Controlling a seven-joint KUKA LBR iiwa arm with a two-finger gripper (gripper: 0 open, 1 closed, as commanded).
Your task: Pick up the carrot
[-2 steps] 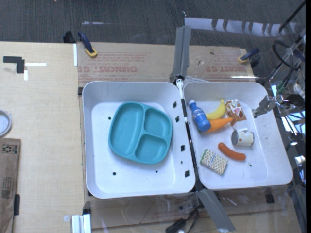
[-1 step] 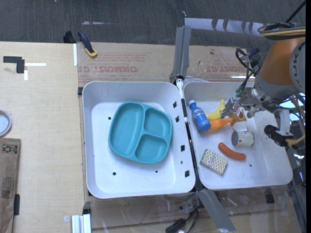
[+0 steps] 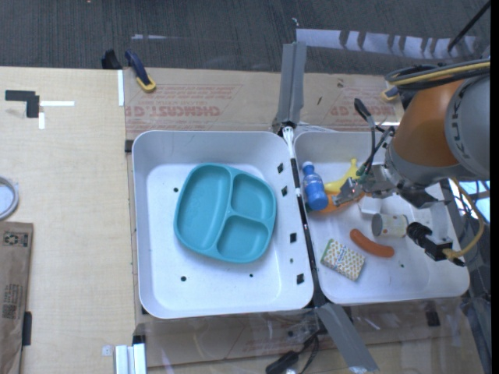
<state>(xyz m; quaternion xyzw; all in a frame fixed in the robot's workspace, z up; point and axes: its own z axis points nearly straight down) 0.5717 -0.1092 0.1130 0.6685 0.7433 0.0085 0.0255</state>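
The carrot (image 3: pixel 341 202) is a small orange piece lying in the right bin (image 3: pixel 437 291), just right of a blue bottle (image 3: pixel 314 188). My gripper (image 3: pixel 361 188) hangs low over the carrot's right end, reaching in from the right under the orange-banded wrist. The gripper body hides that end of the carrot, and I cannot see whether it touches it. A yellow toy (image 3: pixel 343 181) lies just behind the carrot, close to the gripper.
The right bin also holds a red sausage (image 3: pixel 372 243), a white cup (image 3: pixel 388 225) on its side and a green-patterned sponge (image 3: pixel 343 259). A teal divided plate (image 3: pixel 226 212) lies in the left bin (image 3: pixel 156 232). A raised divider runs between the bins.
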